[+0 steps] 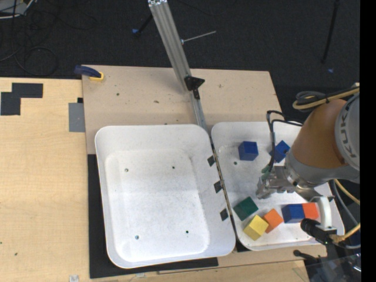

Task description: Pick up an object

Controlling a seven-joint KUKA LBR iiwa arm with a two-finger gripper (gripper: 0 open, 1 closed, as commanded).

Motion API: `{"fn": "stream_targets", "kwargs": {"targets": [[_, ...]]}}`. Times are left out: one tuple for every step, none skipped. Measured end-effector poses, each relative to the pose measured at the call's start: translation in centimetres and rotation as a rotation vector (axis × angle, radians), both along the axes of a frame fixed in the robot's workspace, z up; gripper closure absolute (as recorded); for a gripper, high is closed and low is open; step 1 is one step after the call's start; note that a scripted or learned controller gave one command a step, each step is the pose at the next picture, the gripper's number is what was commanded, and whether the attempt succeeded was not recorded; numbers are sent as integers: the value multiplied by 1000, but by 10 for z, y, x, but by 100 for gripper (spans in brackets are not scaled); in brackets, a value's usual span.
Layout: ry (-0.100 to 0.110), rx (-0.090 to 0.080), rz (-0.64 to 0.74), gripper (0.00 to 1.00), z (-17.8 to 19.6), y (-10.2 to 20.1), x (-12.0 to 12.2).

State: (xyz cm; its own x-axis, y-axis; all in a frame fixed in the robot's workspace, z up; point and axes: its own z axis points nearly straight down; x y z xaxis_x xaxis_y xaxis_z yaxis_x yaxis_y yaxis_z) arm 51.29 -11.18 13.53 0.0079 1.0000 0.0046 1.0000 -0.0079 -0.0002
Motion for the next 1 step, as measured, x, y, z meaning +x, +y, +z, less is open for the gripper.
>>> {"fn": "stream_targets", "kwargs": {"targets": [[-2,-5,4,100,49,-11,4]]}}
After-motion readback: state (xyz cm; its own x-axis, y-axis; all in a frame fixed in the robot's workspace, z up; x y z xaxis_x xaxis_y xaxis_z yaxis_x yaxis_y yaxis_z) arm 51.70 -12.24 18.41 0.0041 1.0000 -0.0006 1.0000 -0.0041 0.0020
